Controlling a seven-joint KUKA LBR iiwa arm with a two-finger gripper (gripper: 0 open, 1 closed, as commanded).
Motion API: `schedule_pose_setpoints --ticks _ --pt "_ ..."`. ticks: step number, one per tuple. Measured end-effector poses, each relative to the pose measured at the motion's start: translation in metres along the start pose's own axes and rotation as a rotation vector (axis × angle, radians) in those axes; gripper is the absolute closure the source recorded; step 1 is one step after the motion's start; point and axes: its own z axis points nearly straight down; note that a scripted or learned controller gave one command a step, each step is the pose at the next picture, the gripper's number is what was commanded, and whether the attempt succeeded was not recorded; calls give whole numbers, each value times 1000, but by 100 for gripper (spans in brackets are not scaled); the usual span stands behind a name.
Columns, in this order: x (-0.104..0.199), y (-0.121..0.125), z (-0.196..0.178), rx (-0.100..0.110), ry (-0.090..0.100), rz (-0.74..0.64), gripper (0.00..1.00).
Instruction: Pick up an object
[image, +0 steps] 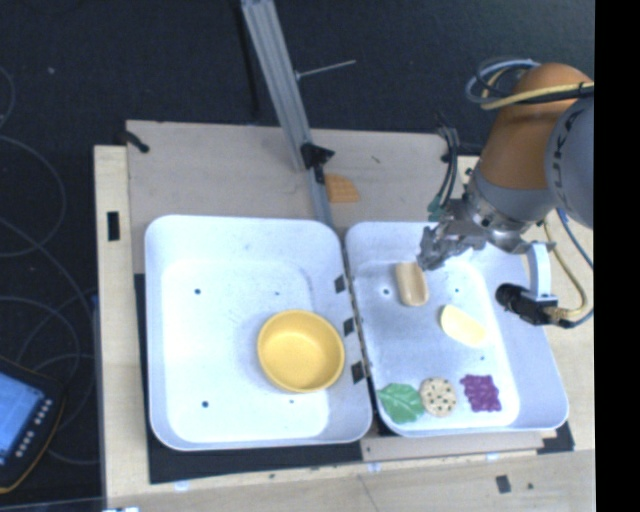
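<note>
Presumably light and stiff, the tan oblong bread-like piece (410, 284), at seven o'clock from the gripper (436, 250), is best pinched across its narrow waist; jaw state indeterminable.

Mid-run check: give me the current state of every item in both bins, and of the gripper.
Round yellow bowl: upright, in left bin.
Tan bread-like piece: lying flat, right bin, just below the gripper.
Pale yellow wedge: lying flat, right bin.
Green leaf-shaped piece: flat, near edge.
Round speckled cookie: flat, beside the leaf.
Purple grape cluster: flat.
Gripper: above right bin, holding nothing visible.
</note>
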Motion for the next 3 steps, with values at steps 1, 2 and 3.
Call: schedule_pose_setpoints --ticks 1,2,3 --pt "58 -12 2 2 -1 0 100" --pt "112 -39 -2 2 0 0 100" --pt "161 -58 3 3 -1 1 100"
